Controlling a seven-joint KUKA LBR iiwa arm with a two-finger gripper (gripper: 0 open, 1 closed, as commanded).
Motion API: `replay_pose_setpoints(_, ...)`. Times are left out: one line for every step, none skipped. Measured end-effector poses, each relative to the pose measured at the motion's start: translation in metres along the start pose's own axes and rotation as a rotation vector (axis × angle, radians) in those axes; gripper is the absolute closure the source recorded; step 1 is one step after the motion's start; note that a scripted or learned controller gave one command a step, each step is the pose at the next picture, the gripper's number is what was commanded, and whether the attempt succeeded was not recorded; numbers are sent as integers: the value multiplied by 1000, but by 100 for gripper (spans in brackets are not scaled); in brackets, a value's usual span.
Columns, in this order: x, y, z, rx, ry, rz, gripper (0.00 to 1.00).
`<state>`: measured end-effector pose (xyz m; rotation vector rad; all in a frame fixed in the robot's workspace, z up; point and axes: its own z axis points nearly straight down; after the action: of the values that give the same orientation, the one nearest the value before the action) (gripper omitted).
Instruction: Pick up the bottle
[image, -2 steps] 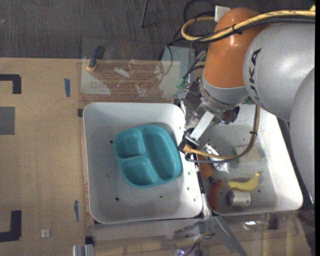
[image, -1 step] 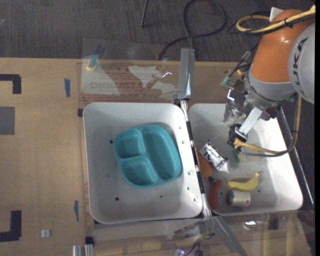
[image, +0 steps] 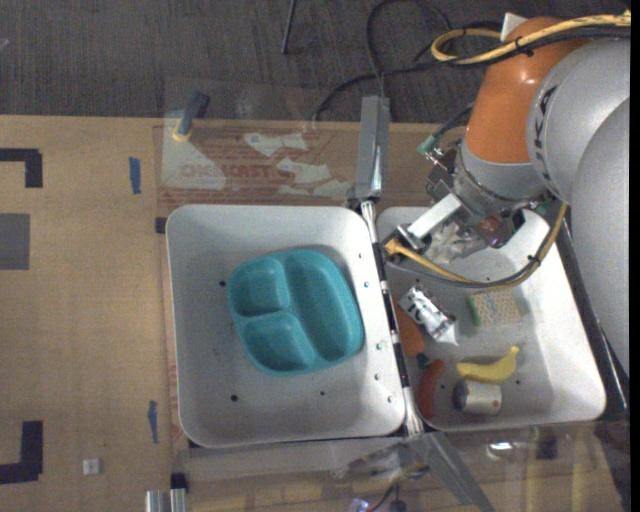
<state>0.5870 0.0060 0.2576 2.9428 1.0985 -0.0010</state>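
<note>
White bin (image: 560, 395) on right holds bottle (image: 428, 312), lying flat near the divider | tool (image: 462, 232) is seen at the bin's back end, jaw state cannot be told | bottle lies toward the front-left of tool, long axis slanted.

Smooth matt teal plastic tray (image: 295, 311) in a glossy white plastic bin (image: 200, 400) at centre frame; bare matt cardboard-like bench top (image: 80, 300) at left.
</note>
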Motion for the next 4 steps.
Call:
replay_pose_setpoints(12, -49, 31, 5, -3, 168, 100)
replay_pose_setpoints(5, -57, 74, 3, -1, 517, 100)
replay_pose_setpoints(-79, -40, 74, 6, -3, 245, 100)
replay_pose_setpoints(-39, -47, -36, 2, -2, 282, 100)
